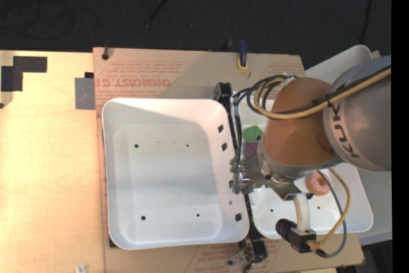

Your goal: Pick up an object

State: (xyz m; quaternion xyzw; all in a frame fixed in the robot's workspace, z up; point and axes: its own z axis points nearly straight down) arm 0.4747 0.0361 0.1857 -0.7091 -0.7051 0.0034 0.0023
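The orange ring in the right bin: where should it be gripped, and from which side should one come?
Judging from this view, grip the orange ring across its rim, one finger in the hole, coming from above. It seems to lie flat on the right bin floor, partly under the arm.

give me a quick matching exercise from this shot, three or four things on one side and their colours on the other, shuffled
Things:
1. block in the right bin
2. ring-shaped object under the arm
3. clamp at the cardboard's far edge
4. left bin

Colours:
a. white
b. green
c. blue and yellow
d. orange-pink

Pairs: 1-b, 2-d, 3-c, 4-a
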